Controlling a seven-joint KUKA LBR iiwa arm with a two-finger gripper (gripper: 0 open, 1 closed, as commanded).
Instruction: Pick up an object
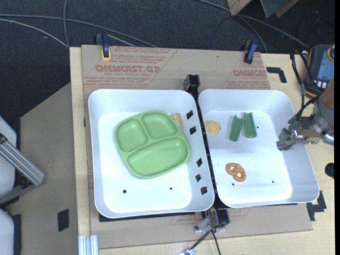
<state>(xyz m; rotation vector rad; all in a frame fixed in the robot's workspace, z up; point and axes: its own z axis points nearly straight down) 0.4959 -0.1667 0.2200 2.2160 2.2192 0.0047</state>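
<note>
The surface [133,62] carries two shallow white bins side by side. The left bin [106,158] holds a green divided plate [153,143] with a small tan item [176,120] just beside its upper right edge. The right bin [276,158] holds the smaller things: two green pieces [242,126] lying close together near the top, a pale yellow round piece [213,127] near the divider, and a pretzel [236,171] lower down, well apart from the rest.

The arm enters from the right, and its jaws [287,138] hang at the right bin's right wall, with nothing visible between them; I cannot tell how far apart they stand.

In my judgement the step in hand is the approach, with no object yet chosen. The green pieces are nearest and look like the easiest target: they are elongated, upright in the view, and bright against the white floor. A good try would centre over one piece and close across its narrow width, keeping clear of its neighbour. The pretzel looks flat and may be harder to lift.
</note>
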